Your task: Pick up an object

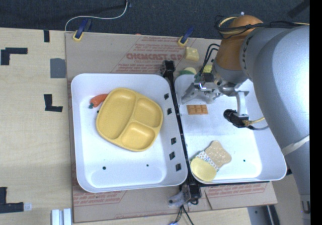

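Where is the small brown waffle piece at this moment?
The waffle lies in the right bin, near its upper left corner, just below the end effector and well above the yellow dish.

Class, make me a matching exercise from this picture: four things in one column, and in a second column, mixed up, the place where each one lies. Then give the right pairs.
Things:
1. yellow divided plate
2. orange carrot
3. brown waffle piece
4. pincer

Places:
A. right bin, near its top left corner
B. middle of the left bin
C. right bin, just below the pincer
D. left bin, tucked at the plate's upper left edge

Pairs: 1-B, 2-D, 3-C, 4-A
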Robot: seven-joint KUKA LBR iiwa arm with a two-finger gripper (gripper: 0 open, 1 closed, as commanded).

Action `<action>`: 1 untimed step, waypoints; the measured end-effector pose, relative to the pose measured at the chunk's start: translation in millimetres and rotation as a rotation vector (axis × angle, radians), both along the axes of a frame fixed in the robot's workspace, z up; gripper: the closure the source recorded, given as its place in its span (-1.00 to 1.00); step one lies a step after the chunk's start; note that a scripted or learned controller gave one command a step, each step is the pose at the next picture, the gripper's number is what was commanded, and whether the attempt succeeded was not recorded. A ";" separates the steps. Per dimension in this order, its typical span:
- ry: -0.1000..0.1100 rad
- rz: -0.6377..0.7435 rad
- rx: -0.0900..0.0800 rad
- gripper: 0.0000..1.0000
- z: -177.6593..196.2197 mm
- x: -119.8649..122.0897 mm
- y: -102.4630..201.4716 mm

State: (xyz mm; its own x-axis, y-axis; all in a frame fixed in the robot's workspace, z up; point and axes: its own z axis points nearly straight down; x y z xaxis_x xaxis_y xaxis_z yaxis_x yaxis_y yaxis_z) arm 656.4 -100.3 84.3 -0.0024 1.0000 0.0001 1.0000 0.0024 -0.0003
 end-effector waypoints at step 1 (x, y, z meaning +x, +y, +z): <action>0.000 -0.002 -0.002 -1.00 0.8 -30.6 -8.0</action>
